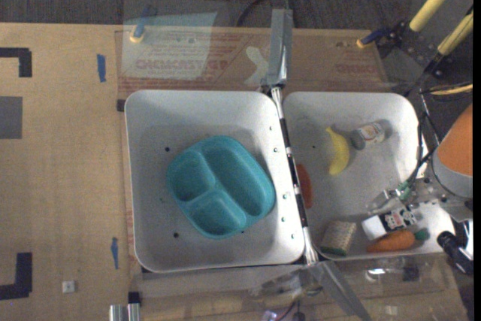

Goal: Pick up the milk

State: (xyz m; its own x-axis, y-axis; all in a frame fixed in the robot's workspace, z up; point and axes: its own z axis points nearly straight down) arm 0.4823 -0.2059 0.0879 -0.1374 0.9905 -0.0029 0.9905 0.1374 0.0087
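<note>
White and cow-patched, the milk [391,221] lay touching the carrot [392,240] under my pincer [396,197], whose opening I couldn't tell, so I risked snagging both.

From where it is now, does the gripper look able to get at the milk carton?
Probably yes. The gripper sits right above the milk carton in the right bin, nothing between them. The carrot lies against the carton's near side and may crowd a finger.

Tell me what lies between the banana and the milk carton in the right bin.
Bare bin floor separates the banana from the milk carton, as the camera view shows.
</note>
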